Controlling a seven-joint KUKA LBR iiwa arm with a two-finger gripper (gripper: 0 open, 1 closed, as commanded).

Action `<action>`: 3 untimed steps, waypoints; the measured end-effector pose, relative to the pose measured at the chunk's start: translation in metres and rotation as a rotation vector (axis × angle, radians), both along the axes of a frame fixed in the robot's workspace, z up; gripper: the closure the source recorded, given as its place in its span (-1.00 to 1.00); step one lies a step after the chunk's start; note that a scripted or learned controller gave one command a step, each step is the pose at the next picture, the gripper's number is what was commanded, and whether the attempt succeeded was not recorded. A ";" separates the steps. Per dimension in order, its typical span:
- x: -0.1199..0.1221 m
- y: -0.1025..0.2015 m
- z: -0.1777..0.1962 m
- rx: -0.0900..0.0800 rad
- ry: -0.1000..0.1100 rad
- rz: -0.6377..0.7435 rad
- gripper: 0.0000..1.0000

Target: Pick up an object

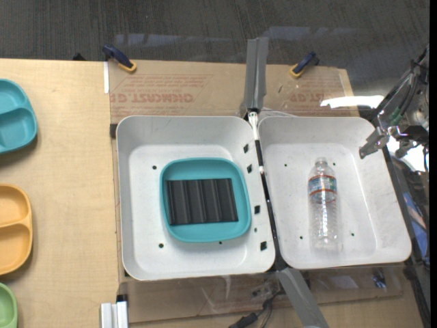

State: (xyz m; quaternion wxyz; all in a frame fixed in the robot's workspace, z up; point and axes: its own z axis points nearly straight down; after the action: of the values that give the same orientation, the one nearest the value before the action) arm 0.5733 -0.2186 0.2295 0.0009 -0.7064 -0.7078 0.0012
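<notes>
While the gripper [374, 144] hangs over the right bin's [382, 251] upper right corner, closure unreadable, the approach step looks barely begun: the clear bottle [323, 203] lies mid-bin, well apart, so next comes a descent squarely over it.

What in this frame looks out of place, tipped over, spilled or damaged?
Little stands out. The clear plastic bottle lies on its side in the right bin, cap toward the far wall, with no spill visible. The teal tray sits flat in the left bin. The gripper hangs at the right bin's far right corner, apart from the bottle.
</notes>
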 end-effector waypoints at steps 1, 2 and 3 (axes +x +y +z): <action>-0.015 0.081 -0.126 0.001 0.001 0.093 -1.00; -0.028 0.087 -0.138 0.001 0.000 0.120 -1.00; -0.028 0.086 -0.130 0.000 0.000 0.116 1.00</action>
State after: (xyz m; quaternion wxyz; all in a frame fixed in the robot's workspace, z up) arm 0.5452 -0.1324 0.0999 0.0009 -0.6641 -0.7477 0.0011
